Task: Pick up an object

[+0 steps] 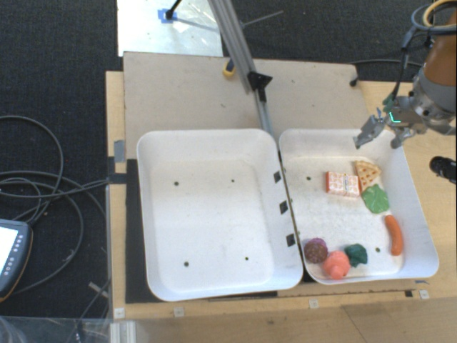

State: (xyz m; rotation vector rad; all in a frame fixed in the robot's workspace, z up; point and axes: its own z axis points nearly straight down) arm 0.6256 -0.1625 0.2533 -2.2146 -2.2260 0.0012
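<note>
My gripper [383, 136] hangs over the far right corner of the right bin [314, 156], its two fingers spread open with nothing between them. Below it in that bin lie a red-and-white block [343, 184], a waffle-like wedge [368, 173] and a green leaf-shaped piece [375, 199]. An orange sausage shape [393, 235] lies near the right wall. Along the near wall sit a dark purple ball [315, 249], a pink-red fruit [337, 264] and a dark green piece [355, 254]. The gripper is apart from all of them.
The left bin [207, 213] sits beside the right one, joined by black clips. A slanted grey pole [235, 34] crosses the bench's far side. Cables and a tablet [13, 252] lie on the floor at left.
</note>
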